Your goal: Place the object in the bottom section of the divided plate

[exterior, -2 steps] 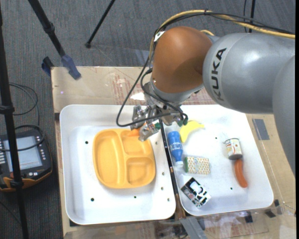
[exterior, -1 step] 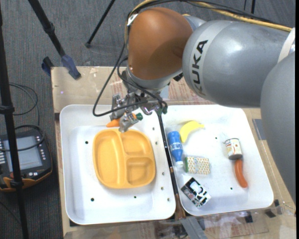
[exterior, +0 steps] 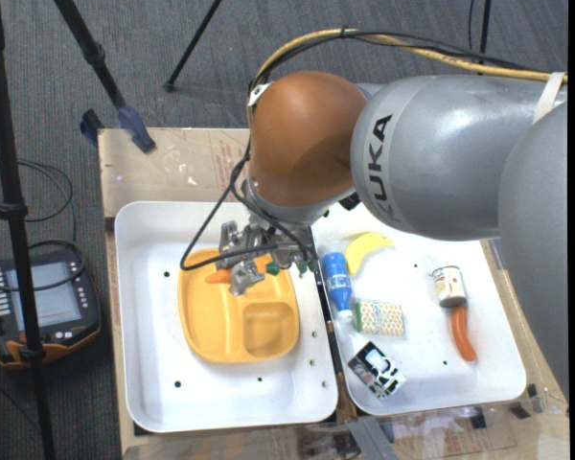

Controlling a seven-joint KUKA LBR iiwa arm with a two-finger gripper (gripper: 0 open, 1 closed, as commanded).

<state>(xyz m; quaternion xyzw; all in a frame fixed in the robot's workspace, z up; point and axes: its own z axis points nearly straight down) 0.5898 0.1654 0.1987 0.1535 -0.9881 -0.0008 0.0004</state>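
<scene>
Hanging over the upper part of the yellow divided plate [exterior: 232, 326] in the left bin [exterior: 144, 353], the gripper [exterior: 246, 268] hides its own tips — how wide it stands cannot be told; a small orange object [exterior: 217, 278] lies just beside it on the plate's upper-left section; blue bottle [exterior: 336, 282], banana [exterior: 368, 248] and sausage [exterior: 463, 335] lie in the right bin [exterior: 498, 372].

One fixed camera sits above the desk [exterior: 172, 161], looking down at a slant; both bins fall within frame, the left bin [exterior: 144, 353] and right bin [exterior: 498, 353] side by side; the arm [exterior: 441, 151] enters from the right, close under the lens; floor shows on the far side.
</scene>
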